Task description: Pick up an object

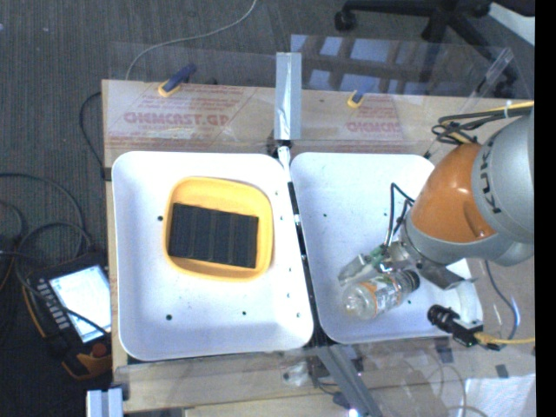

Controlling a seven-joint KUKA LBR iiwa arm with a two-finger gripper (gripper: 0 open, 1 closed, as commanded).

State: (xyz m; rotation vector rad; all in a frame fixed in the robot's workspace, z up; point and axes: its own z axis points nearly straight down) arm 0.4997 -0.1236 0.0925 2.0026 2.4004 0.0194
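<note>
Hand [393,266] is hovering low in the right bin [347,189] beside a clear bottle [378,292] lying on its side — its grip cannot be told (arm blocking).

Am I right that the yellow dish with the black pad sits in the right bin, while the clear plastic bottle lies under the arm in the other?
Not quite. The camera view shows the yellow dish with the black pad in the left bin. The clear plastic bottle lies in the right bin, beneath the arm, as you said.
</note>
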